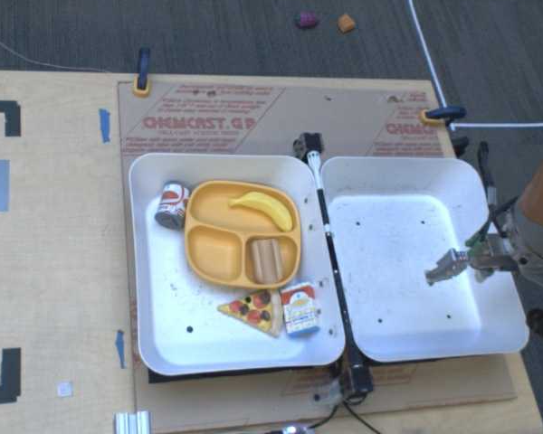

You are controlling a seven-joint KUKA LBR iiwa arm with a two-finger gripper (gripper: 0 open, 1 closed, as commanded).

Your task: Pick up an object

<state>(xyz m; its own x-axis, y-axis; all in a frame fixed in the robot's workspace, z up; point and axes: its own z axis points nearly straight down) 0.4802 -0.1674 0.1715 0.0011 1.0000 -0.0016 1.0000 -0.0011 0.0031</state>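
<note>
The left bin (154,333) holds a yellow divided plate (208,251) with a banana (264,208) in its top section and a brown sausage-like piece (267,260) in its lower right section. A small can (171,204) lies left of the plate. A pizza slice (256,311) and a small carton (300,309) lie below it. My gripper (462,268) hangs over the right side of the right bin (389,333), far from all these objects. Its fingers (443,268) stand open with nothing between them.
A black clamp (308,143) sits at the top of the seam between the bins, and cables run at the bottom of it. Two small toys (326,22) lie on the dark floor beyond the bench. A white cable (425,39) crosses the upper right.
</note>
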